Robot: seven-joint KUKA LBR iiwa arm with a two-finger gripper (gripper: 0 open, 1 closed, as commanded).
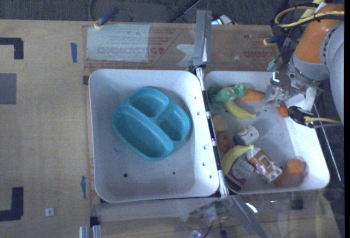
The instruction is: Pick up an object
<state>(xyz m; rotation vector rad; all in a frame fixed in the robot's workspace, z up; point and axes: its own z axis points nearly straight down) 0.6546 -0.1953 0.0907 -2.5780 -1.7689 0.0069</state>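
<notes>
Two shallow white bins are seen side by side on the tan surface [44,138]. The left bin [104,176] is occupied by a teal divided plate [151,122] lying near its centre. The right bin [322,168] is filled with small objects: a green item [228,92] and an orange piece [252,96] at its upper left, a yellow banana [239,110] just below them, a small can [246,135] near the middle, a second yellow banana [236,155] and a printed carton [262,166] toward the lower part, and an orange round object [296,168] at the lower right. The gripper [280,91] is positioned at the upper right of the right bin, close to the orange piece, beneath the orange-banded wrist. Whether the fingers are open or closed cannot be told, and nothing is visibly held between them.
</notes>
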